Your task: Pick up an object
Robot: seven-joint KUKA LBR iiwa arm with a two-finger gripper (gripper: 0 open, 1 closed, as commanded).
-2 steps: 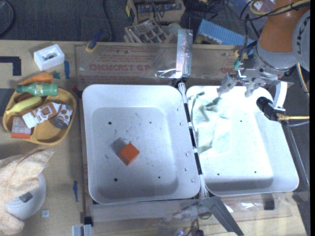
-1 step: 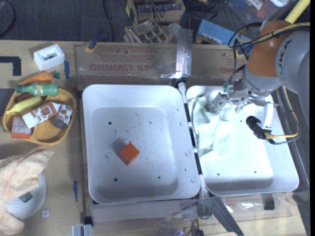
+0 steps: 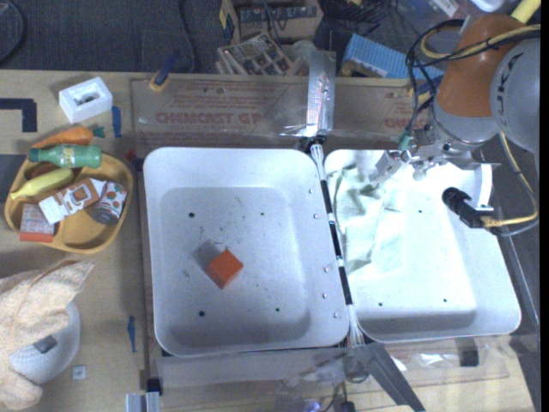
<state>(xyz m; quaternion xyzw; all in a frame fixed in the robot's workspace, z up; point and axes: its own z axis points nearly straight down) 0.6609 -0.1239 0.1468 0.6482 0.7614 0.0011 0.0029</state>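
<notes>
An orange cube [image 3: 226,268] lies in the left white bin [image 3: 171,187], a little left of its middle. In the right white bin [image 3: 480,290], a pale green and white cloth [image 3: 374,226] is crumpled along the left side. My gripper [image 3: 383,169] hangs over the far left part of the right bin, just above the upper end of the cloth. The grey arm with its orange band [image 3: 476,67] reaches in from the upper right. I see nothing held in the gripper.
A yellow bowl [image 3: 94,237] of toy food sits left of the bins, with a beige cloth [image 3: 39,316] below it. A black cable plug [image 3: 459,204] hangs over the right bin. A cardboard wall [image 3: 223,114] runs behind the bins.
</notes>
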